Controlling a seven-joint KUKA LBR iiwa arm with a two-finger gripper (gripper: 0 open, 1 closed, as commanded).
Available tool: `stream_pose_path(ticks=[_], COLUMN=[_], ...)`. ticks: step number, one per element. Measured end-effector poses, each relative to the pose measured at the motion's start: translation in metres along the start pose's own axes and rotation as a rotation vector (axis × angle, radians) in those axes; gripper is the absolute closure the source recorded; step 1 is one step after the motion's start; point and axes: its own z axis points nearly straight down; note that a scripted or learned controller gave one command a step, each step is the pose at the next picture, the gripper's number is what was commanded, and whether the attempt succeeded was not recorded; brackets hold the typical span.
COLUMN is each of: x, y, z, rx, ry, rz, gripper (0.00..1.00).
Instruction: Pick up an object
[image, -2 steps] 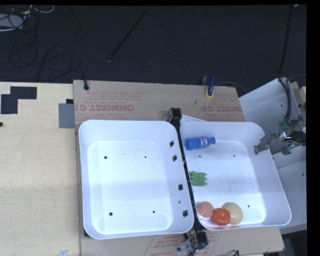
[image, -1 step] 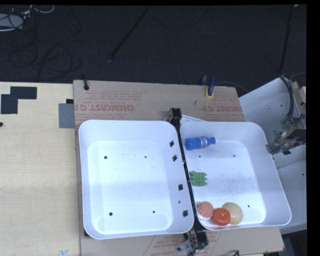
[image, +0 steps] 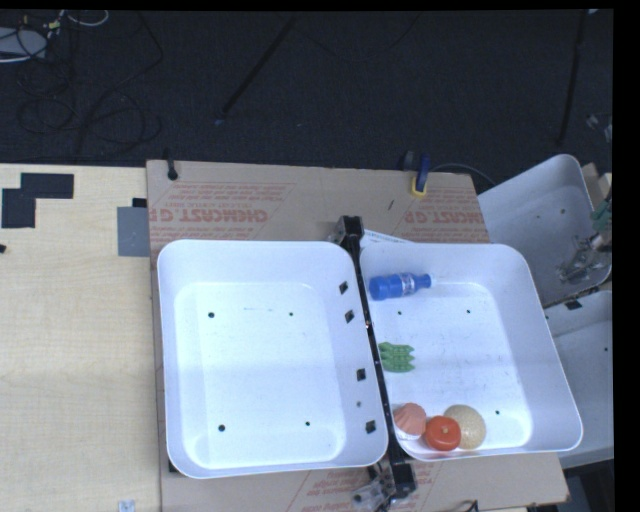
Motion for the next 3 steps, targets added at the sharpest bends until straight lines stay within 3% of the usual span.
stream_pose_path(ticks=[1,2,3], x=[0.0,0.001,0.001], y=[-0.01,-0.032,-0.047], z=[-0.054,-0.03,0.023], rx=[0.001,0.009,0.011], ry=[0.0,0.002,0.003], rz=[0.0,0.004,0.003], gripper=[1.0,1.0,1.0])
